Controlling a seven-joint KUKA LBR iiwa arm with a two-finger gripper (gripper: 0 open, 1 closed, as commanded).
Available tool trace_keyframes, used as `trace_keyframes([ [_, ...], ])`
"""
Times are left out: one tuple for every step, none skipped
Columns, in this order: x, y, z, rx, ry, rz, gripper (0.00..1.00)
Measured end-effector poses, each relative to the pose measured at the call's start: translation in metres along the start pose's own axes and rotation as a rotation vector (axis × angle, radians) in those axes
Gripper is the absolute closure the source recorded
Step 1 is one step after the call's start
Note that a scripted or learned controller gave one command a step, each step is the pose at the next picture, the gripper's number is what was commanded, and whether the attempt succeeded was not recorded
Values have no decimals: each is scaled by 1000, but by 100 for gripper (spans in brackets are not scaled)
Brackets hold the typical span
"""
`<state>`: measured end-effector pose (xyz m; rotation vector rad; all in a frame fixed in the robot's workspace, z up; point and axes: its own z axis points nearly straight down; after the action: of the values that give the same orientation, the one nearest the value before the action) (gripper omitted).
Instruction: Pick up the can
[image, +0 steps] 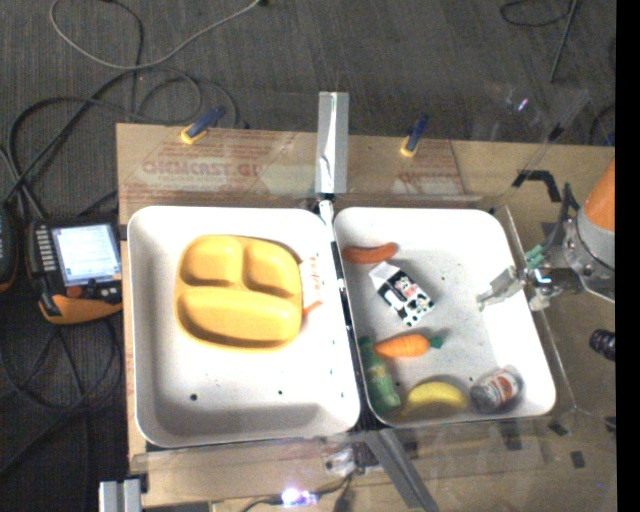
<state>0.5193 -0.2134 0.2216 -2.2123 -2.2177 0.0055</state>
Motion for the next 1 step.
trace_keyframes([
  [39,57,11,0,-2,144,0],
])
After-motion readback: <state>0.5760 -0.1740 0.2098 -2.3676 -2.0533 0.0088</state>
